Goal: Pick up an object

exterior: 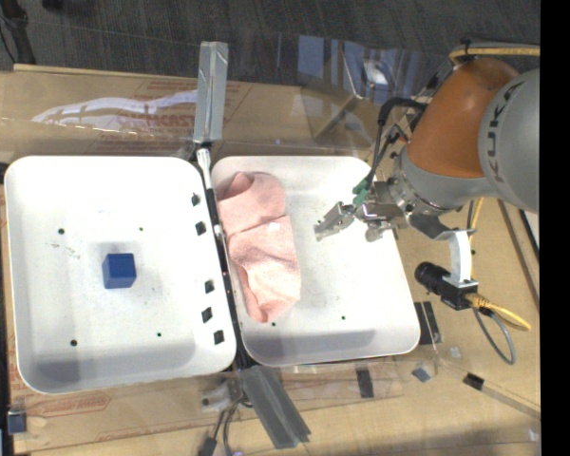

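1. Camera view, looking down at a slant: a brown tabletop (pixel 95 112) carries two shallow white bins side by side, their inner rims touching along a line with small black clips (pixel 207 257).
2. The left bin (pixel 38 350) holds one small blue cube (pixel 120 270). It sits flat on the bin floor, a little left of the bin's middle and well apart from every wall.
3. The right bin (pixel 361 297) holds a crumpled pink cloth (pixel 259 245). The cloth lies lengthwise along the bin's left side, just beside the shared rim, reaching from near the far wall to a little short of the near wall.
4. The grey arm (pixel 513 150), with its orange band (pixel 451 122), reaches in from the right, and its wrist hangs over the right bin's far right part.
5. The jaws point left, towards the cloth, over bare white bin floor. They stand apart, with only floor showing in the gap, and nothing is held between them.
6. The jaws are near the pink cloth but clear of it, with a strip of white floor in between. The blue cube lies well away, in the other bin.
7. A grey metal bar (pixel 212 88) runs away from the far end of the shared rim, across the tabletop.
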